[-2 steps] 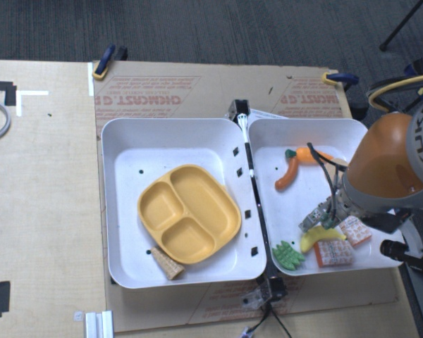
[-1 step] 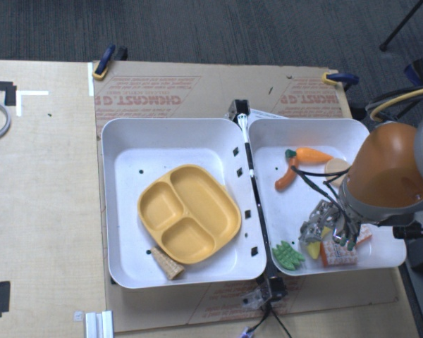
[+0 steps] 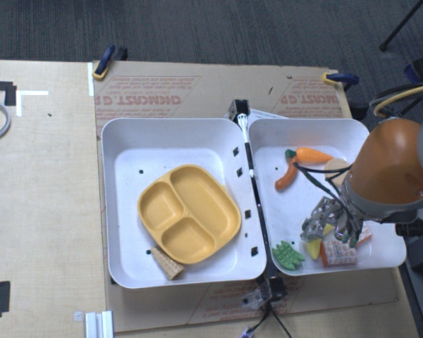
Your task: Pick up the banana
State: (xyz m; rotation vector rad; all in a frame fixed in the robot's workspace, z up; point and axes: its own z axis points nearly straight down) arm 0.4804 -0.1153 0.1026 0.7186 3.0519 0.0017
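Claw lowered into the right bin over the banana

The claw (image 3: 329, 225) is seen low in the right bin (image 3: 381, 263), its fingers spread around the yellow banana (image 3: 316, 247), which lies beside a red-and-white packet (image 3: 338, 253) and a green leafy toy (image 3: 288, 255). A carrot (image 3: 311, 155) and a sausage (image 3: 287, 177) are placed farther back. A yellow divided plate (image 3: 189, 213) is held in the left bin (image 3: 120, 189).
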